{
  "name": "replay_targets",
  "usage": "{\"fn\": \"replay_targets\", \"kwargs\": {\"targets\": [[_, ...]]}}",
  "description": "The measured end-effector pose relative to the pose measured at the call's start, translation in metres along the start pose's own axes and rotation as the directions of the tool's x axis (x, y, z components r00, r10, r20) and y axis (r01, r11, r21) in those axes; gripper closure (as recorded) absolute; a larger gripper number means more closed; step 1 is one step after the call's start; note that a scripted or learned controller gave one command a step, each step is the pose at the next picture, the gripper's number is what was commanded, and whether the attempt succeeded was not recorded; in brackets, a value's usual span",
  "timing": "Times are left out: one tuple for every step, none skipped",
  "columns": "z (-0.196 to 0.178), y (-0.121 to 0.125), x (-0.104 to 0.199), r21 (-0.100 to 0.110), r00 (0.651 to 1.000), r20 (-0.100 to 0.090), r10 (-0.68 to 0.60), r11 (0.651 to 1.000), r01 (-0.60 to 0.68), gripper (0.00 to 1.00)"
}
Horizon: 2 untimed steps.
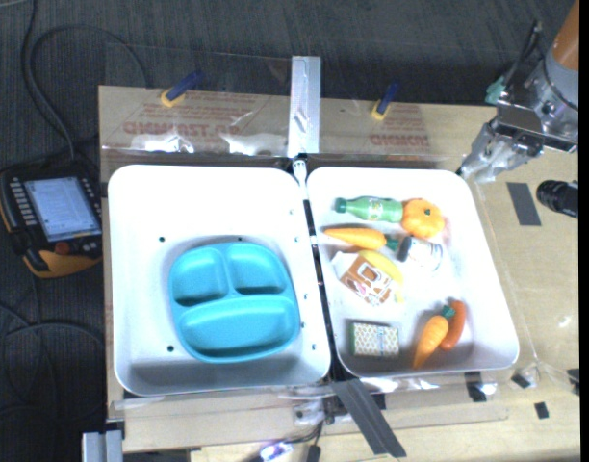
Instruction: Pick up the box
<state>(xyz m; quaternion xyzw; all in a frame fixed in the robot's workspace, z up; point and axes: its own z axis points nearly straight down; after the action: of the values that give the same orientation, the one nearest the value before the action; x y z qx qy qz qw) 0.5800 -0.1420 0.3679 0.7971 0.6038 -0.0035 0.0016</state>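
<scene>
Gripper (487,157) is parked up at the top right, off the bench corner just outside the right bin (487,258), nothing between its fingers. Whether they're spread or pressed together I honestly can't tell from this angle.

Box (375,338) sits in the near part of that bin, lying flat, small and speckled-looking. A carrot (431,337) lies just to its right, and a tilted carton (367,279) sits just behind it. Further back there's a bottle (367,205) and an orange (422,218). Left bin has a blue tray (235,301).

My guess: the box is light cardboard, stiff enough but easy to crush, maybe a bit slick. I'd pinch it across the short sides, coming straight down, since the carrot crowds the right end.
</scene>
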Motion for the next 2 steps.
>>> {"fn": "replay_targets", "kwargs": {"targets": [[-0.009, 0.0, 0.0, 0.001, 1.0, 0.003, -0.001, 1.0, 0.001, 1.0], [-0.004, -0.014, 0.002, 0.002, 0.973, -0.005, 0.232, 0.973, -0.232, 1.0]]}}
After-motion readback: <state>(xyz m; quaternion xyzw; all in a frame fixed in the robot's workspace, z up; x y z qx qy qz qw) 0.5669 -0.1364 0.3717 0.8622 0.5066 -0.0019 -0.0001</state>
